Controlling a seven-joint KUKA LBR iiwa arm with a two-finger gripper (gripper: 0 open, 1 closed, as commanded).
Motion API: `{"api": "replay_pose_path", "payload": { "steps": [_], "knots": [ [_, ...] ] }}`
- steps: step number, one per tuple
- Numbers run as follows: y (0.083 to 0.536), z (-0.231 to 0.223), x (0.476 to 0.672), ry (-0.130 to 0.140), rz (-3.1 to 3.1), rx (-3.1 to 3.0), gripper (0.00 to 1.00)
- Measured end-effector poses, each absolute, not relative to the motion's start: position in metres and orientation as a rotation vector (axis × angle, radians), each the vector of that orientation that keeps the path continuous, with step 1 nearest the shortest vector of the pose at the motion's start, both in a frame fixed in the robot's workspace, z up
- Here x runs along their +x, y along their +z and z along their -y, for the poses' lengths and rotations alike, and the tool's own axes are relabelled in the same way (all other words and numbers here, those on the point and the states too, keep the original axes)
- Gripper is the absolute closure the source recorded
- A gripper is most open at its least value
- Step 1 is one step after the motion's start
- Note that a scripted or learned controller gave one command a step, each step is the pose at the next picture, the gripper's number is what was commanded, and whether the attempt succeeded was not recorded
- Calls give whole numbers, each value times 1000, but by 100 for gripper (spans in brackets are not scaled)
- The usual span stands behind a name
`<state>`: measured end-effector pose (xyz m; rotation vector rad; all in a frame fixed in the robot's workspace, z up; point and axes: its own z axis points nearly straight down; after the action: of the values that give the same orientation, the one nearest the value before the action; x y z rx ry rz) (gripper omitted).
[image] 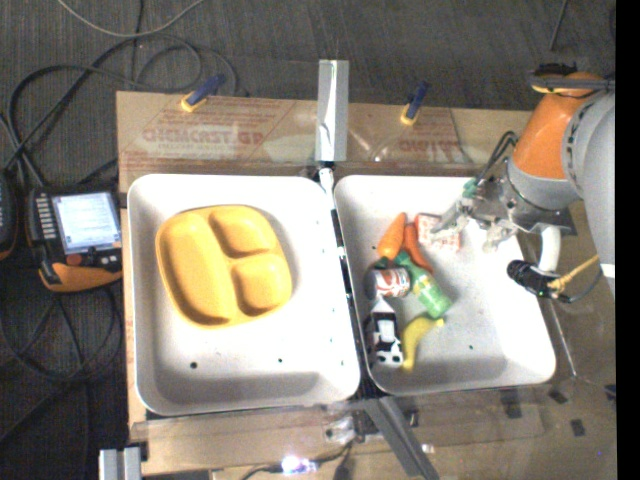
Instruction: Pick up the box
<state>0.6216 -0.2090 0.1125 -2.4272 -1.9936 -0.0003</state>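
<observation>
The arm [575, 153] reached in from the right, its orange band above the wrist, and the pincer [478, 218] hung over the upper part of the right bin [500, 353]. Its fingers [492, 236] were spread and pointed down and to the left, with nothing visibly caught between them.

The box [440, 231], a small white and reddish pack, lay on the bin floor just to the left of the pincer, at its tips or very nearly so; whether one finger touched it could not be told. It sat at the top of a cluster of things near the bin's left wall. A carrot [393, 235] lay slantwise just left of the box. Below that came a red can [393, 281], a green bottle [427, 291], a yellow banana [418, 334], and a small black-and-white cow figure [384, 336] nearest the front edge. These lay close together, some touching.

The left bin [240, 363] held a yellow divided tray [225, 263], set toward its upper left. Both bins stood side by side on the desk [250, 133]. On the floor to the left lay a handheld controller [75, 230] with a lit screen, among dark cables.
</observation>
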Motion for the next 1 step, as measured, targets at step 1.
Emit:
{"api": "replay_pose_path", "payload": {
  "steps": [1],
  "knots": [
    [121, 208, 622, 5, 1995, -2424, 100]
  ]
}}
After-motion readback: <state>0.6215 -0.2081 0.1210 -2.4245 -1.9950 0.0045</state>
